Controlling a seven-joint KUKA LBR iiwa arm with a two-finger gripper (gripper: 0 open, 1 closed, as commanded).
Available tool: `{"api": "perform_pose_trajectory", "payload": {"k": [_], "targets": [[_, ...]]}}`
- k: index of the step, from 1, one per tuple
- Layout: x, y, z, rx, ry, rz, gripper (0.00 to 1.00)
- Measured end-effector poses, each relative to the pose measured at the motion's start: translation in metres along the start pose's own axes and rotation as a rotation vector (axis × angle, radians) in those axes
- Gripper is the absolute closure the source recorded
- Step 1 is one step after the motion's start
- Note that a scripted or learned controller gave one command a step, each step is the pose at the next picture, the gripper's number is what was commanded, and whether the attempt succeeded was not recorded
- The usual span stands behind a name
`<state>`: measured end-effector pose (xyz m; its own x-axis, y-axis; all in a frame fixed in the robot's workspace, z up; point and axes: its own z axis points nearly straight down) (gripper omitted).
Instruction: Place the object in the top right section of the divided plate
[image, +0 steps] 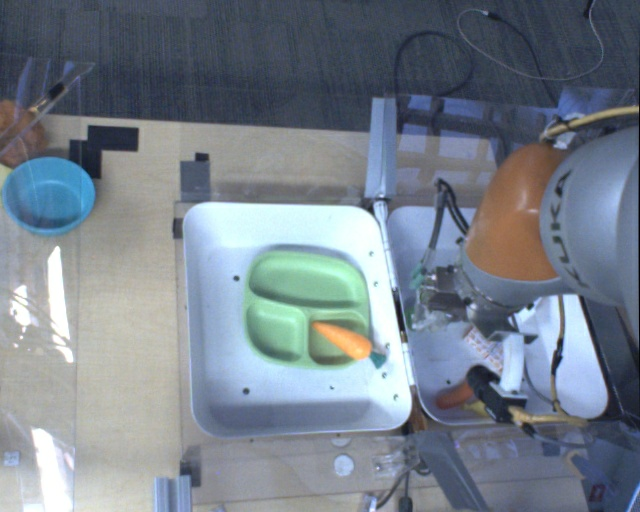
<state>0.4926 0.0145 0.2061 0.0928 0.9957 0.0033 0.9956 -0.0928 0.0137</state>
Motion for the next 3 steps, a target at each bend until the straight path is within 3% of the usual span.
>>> {"api": "perform_pose_trajectory", "payload": {"k": [3], "targets": [[0.004,0.005,-0.032,-0.011,0.001,-0.025,1.00]]}}
